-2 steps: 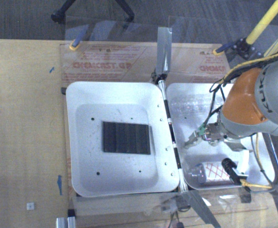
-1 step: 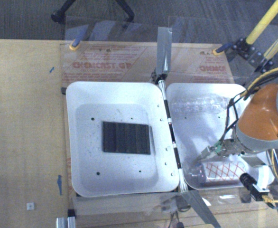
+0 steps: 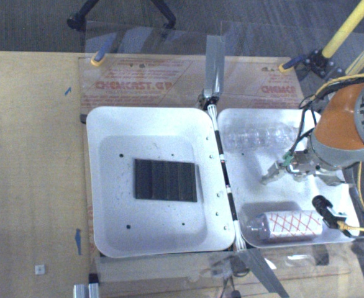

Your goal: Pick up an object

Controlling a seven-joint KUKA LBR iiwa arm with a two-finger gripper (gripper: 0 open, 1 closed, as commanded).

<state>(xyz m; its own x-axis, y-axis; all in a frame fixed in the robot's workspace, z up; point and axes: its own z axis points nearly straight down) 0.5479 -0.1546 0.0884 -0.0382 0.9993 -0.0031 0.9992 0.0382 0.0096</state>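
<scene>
A black ribbed rectangular pad (image 3: 166,180) lies flat in the middle of the left bin (image 3: 107,135). In the right bin (image 3: 244,166), a clear plastic bottle (image 3: 259,135) lies on its side along the far wall. A clear tub with a red-and-white crosshatched item inside (image 3: 287,224) rests by the near wall. My gripper (image 3: 273,174) reaches in from the right and hangs low over the bare floor of the right bin, between the bottle and the tub. It touches neither, and nothing shows in its grasp.
A raised divider (image 3: 222,166) separates the two bins. Clear plastic guard panels (image 3: 145,82) stand behind the bins. Bare wooden bench (image 3: 33,166) lies to the left.
</scene>
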